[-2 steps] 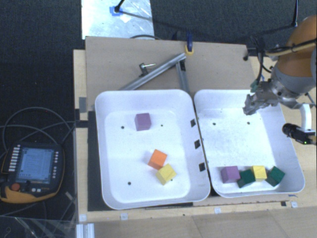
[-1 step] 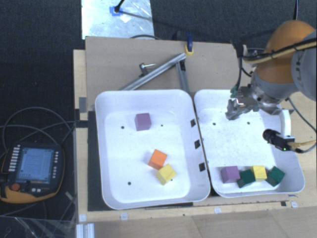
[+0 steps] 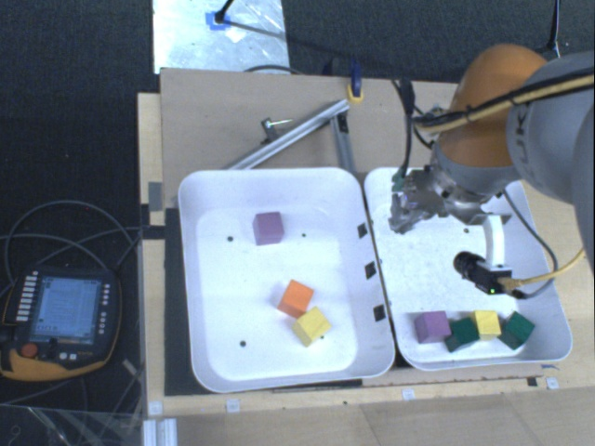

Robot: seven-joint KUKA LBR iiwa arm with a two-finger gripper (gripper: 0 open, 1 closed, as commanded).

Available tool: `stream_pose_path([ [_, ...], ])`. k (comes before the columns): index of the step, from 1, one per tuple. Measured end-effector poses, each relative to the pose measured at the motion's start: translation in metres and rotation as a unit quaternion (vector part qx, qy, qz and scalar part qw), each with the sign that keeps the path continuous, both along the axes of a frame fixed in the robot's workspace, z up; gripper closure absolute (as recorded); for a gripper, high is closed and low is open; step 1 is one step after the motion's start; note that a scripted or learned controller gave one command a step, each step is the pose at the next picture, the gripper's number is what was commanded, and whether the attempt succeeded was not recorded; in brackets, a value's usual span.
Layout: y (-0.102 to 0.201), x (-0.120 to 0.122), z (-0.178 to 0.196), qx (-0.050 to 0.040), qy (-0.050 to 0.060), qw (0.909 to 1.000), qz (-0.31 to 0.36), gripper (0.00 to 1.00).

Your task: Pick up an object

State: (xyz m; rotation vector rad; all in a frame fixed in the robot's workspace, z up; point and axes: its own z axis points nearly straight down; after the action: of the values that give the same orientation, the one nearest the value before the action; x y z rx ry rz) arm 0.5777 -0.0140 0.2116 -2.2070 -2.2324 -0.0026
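Dark carpet surrounds a pale wooden table (image 3: 153,249) that carries two shallow white bins side by side; a teach pendant (image 3: 60,319) lies on the floor at the lower left of the frame, and a metal bar (image 3: 293,133) rests slantwise above the left bin (image 3: 209,203).

Inside the left bin sit three cubes, well apart from the arm: a purple cube (image 3: 268,228) toward the upper middle, and lower down an orange cube (image 3: 296,297) touching or just beside a yellow cube (image 3: 311,325). Along the lower edge of the right bin (image 3: 400,268) stands a row of four more: a second purple cube (image 3: 431,325), a dark green cube (image 3: 460,333), a small yellow cube (image 3: 486,322) and another green cube (image 3: 517,328), packed close together.

The grey arm (image 3: 548,110) reaches in from the right, and its gripper (image 3: 406,214) hangs over the upper left part of the right bin, above bare white floor. Nothing shows between its fingers, and from this slant I cannot tell whether they are parted or closed.

As for progress, I judge the pick as not yet made: every cube lies on a bin floor and none is lifted. The gripper is well apart from the row in the right bin and from the cubes in the left bin, so what seems left is the whole job: choosing a cube, moving over it, descending, closing and raising it.
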Motion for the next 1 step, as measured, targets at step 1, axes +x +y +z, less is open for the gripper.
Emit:
stream_pose_path([
  [1,0.0563,-0.0132,-0.0045,-0.0001,0.0,1.0,0.0,1.0],
])
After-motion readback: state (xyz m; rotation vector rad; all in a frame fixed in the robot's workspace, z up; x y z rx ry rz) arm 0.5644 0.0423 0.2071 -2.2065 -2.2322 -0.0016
